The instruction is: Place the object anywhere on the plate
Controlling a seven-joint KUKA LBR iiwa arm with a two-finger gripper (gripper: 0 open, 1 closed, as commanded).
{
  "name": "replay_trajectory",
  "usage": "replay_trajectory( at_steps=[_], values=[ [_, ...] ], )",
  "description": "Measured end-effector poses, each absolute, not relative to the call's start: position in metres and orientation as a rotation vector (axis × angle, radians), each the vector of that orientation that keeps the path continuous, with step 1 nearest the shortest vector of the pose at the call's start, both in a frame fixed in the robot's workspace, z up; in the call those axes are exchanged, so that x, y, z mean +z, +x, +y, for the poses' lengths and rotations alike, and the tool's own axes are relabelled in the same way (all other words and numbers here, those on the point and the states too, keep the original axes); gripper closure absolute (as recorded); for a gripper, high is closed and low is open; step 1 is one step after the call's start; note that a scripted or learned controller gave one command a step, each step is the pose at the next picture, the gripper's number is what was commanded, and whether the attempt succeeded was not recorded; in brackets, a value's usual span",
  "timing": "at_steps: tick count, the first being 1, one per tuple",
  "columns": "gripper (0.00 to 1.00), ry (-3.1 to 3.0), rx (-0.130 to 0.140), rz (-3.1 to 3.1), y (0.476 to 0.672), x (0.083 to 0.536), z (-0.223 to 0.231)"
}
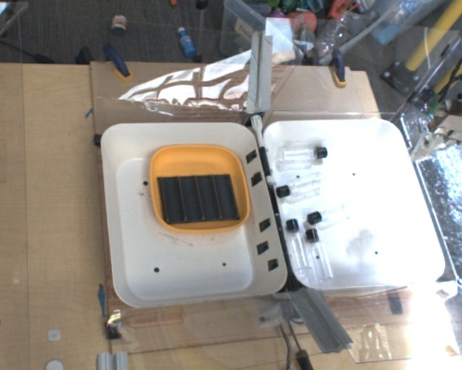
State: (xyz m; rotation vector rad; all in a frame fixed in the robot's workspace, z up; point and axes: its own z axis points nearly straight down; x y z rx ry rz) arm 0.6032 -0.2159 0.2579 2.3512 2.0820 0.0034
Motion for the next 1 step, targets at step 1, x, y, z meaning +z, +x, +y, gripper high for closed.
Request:
replay_trajectory(
  at_steps=[1],
  values=[
    [1.00,2.123,0.004,2.306,0.6654,0.3409,-0.2134]
  ],
)
